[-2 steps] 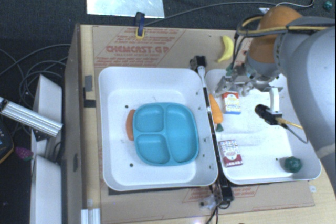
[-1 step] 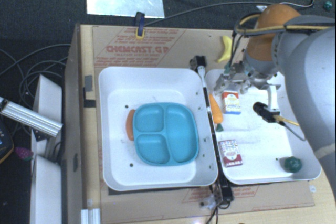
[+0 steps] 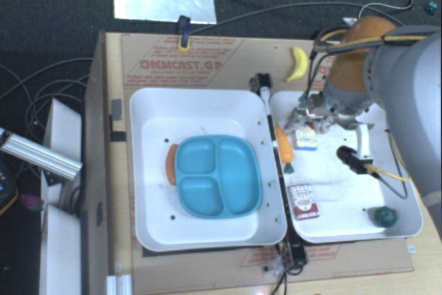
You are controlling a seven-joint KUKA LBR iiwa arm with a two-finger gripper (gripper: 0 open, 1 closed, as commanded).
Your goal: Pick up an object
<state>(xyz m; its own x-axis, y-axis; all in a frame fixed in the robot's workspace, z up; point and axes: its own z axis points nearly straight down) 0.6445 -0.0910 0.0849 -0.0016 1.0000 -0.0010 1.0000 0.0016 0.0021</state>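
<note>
Within the left white bin (image 3: 148,148) we see a blue sectioned plastic plate (image 3: 218,175) beside an orange sausage-shaped piece (image 3: 170,164). Our gripper (image 3: 309,117) hangs over the right white bin (image 3: 407,214), above a small white-and-blue carton (image 3: 306,140); nearby lie a toy carrot (image 3: 282,145), a red-and-white box (image 3: 302,202) and a green ball (image 3: 385,216). Printing on the cardboard (image 3: 179,55) is unreadable.

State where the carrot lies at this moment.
The carrot lies in the right bin, along its left wall beside the divider, just left of the small white box under the gripper.

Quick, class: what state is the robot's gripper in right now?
Gripper: low in the right white bin above the small blue-and-white carton; open or shut cannot be told.
</note>
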